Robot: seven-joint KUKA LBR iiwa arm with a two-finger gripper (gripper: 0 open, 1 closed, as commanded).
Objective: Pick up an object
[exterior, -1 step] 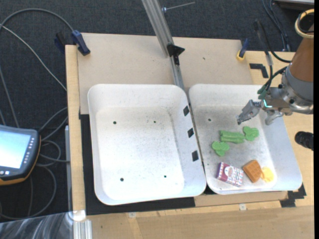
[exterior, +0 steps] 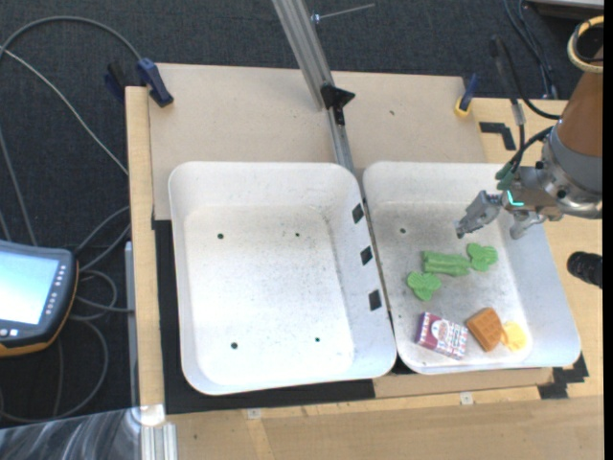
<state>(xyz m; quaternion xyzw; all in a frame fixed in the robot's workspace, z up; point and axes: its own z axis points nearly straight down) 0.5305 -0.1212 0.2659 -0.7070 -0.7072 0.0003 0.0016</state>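
Note:
The right bin holds several small objects. A long green piece lies mid-bin, with a green lump at its right end and another green lump at its lower left. Near the front wall lie a pink and white box, an orange block and a small yellow piece. My gripper hangs over the back right part of this bin, above and behind the green pieces. It is open, with nothing between its fingers.
The left bin sits beside the right one, split from it by a ridge with black clips. A slanted metal pole crosses the back of the bench. A tablet lies off the bench at left.

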